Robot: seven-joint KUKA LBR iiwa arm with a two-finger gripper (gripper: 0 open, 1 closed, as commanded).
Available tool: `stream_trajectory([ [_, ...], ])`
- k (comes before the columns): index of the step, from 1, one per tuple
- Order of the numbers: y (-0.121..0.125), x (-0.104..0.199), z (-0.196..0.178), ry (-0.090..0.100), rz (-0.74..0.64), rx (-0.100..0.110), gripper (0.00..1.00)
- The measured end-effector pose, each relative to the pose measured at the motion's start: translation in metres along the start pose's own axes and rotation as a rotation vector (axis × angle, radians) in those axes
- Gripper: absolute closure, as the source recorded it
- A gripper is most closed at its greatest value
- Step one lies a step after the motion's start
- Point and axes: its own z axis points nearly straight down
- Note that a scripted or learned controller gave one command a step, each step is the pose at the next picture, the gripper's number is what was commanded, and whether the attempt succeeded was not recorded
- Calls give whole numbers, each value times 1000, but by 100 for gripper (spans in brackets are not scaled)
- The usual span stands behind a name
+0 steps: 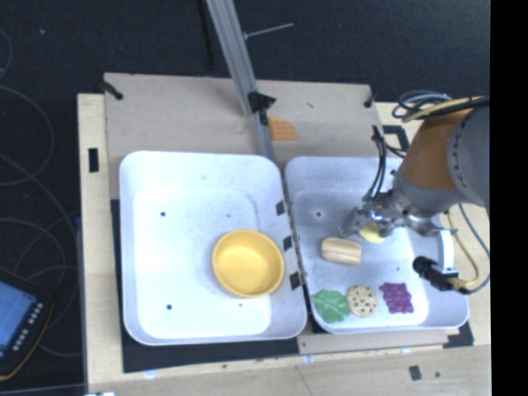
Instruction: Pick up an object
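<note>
Right bin [313, 180]: hand [370, 223] touching yellow object [370, 234].

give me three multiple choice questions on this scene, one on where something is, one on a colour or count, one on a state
1. Where is the yellow bowl?
A. in the left bin
B. in the right bin
C. on the bench outside both bins

2. How many small items lie in a row along the near edge of the right bin?
A. one
B. three
C. five

3. How does the bowl stand?
A. upside down
B. on its side
C. upright, mouth up

Answers:
1. A: the bowl rests on the floor of the left bin, near the wall it shares with the other bin.
2. B: a green leaf, a cookie and a purple bunch of grapes lie side by side there.
3. C: its hollow inside faces the camera, rim on top.
</note>
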Motion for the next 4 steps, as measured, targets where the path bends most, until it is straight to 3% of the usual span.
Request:
stream_trajectory([
  [1, 2, -1, -13, 1, 5, -6, 100],
  [4, 9, -8, -131, 3, -7, -3, 100],
])
